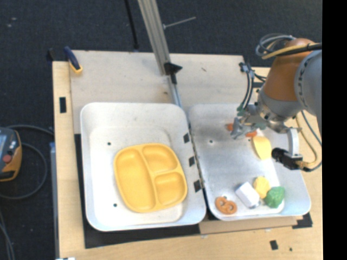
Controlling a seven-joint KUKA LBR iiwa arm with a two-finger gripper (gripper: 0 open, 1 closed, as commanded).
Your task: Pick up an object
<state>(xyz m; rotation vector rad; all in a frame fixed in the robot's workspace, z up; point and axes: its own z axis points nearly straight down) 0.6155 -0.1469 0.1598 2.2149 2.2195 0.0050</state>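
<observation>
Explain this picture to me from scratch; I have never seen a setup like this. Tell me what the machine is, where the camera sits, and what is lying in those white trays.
The camera hangs above a bench and looks down at a slant. The grey and orange machine at the right is a robot arm; its claw hangs over the right bin. Whether the claw holds anything cannot be told here. That bin holds a pale yellow piece, a pretzel-shaped orange toy, a white block, a small yellow item and a green one. The left bin holds a yellow divided plate.
</observation>
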